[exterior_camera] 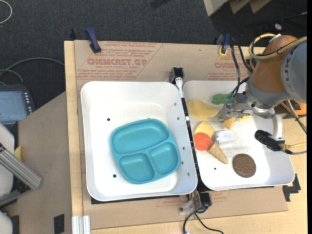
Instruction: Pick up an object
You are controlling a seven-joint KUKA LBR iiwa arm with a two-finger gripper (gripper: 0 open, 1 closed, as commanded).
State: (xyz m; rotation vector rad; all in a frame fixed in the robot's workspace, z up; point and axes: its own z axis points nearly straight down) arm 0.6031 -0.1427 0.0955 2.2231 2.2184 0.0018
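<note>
Bench board (146,62) is carrying two shallow white bins side by side. Nearest the camera, in the right bin (273,177), a brown round cookie (244,165) is lying flat by the near rim. Just beyond it an ice-cream cone (219,152) is lying on its side, touching a red tomato (202,140) beside the bins' shared wall, with a yellow piece (205,128) sitting right behind the tomato. In the left bin (92,145) a teal divided plate (145,150) is resting with three compartments facing up. Farther back in the right bin, a pale yellow slice (201,109) is lying near the shared wall and a green item (222,99) is sitting near the far rim. The gripper (233,115) is hanging low over that far part; its state I cannot tell. Nothing is visibly pinched.
</note>
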